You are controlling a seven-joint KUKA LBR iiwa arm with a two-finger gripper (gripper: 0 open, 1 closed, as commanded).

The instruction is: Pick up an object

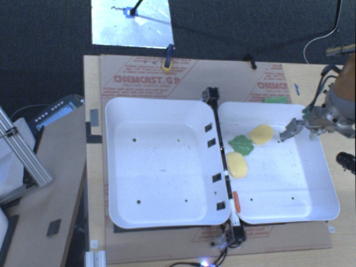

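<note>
Apparently the approach step was in hand, and nothing was grasped yet. The round yellow soft-looking object (261,133) lay in the right shallow white plastic bin (311,204), in its upper left part. Just beside it, to the lower left, lay a flat green leaf-shaped piece (241,144), and it seemed to touch the yellow one at the edge. Below the green piece lay a second yellow oval object (237,165), close to the bin's left wall, and a small orange piece (237,202) rested near the black divider between the bins. The left white bin (119,149) stood side by side with the right one.

The grey two-finger gripper (291,130) was near the round yellow object, to its right, but apart from it. It carried nothing between its tips. Whether the tips were spread or closed could not be told, because they were small and blurred.

The next move probably called for bringing the tool over the round yellow object and then lowering it, with care not to push the green piece.

The arm (342,107) reached in from the right side, with the wrist above the bin's upper right part and the tool pointed to the left and slightly down.
</note>
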